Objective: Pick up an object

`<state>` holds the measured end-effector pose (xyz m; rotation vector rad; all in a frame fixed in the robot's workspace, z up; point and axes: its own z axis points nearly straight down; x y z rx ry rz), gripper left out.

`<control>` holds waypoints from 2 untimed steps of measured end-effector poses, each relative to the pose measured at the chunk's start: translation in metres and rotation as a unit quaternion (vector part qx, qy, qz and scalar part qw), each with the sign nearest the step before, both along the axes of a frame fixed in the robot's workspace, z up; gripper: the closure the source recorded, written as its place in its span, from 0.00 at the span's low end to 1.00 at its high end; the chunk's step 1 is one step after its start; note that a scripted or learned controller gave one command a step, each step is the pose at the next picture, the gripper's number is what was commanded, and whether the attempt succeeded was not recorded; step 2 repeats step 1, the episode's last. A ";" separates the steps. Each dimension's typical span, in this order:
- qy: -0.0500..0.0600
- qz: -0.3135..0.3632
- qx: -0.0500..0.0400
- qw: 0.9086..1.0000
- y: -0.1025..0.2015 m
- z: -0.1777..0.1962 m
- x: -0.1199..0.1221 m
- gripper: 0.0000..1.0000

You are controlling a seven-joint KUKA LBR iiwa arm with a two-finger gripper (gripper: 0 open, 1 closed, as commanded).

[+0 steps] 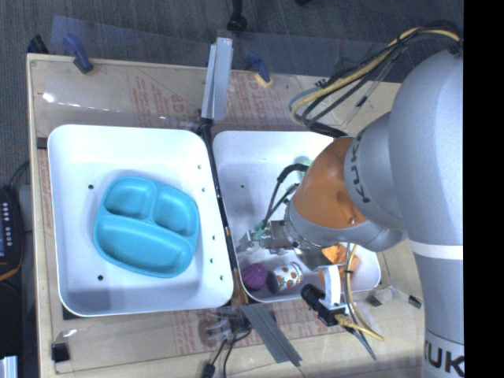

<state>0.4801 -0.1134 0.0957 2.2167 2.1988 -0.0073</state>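
while the gripper [256,241] hangs low inside the right bin [236,152], nothing shows between its fingers, so the pick looks not yet done; closing and lifting remain. whether the fingers are spread or closed i cannot tell. just below the gripper lies a small round purple object [254,275], with a little patterned can [285,276] touching beside it.

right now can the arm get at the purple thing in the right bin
Probably yes: the purple object lies uncovered by the right bin's near wall, the gripper just above it. A small jar crowds its right side.
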 end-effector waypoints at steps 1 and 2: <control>0.004 0.000 0.001 1.000 0.000 -0.002 0.030 0.00; 0.004 0.000 0.001 1.000 0.000 -0.002 0.030 0.00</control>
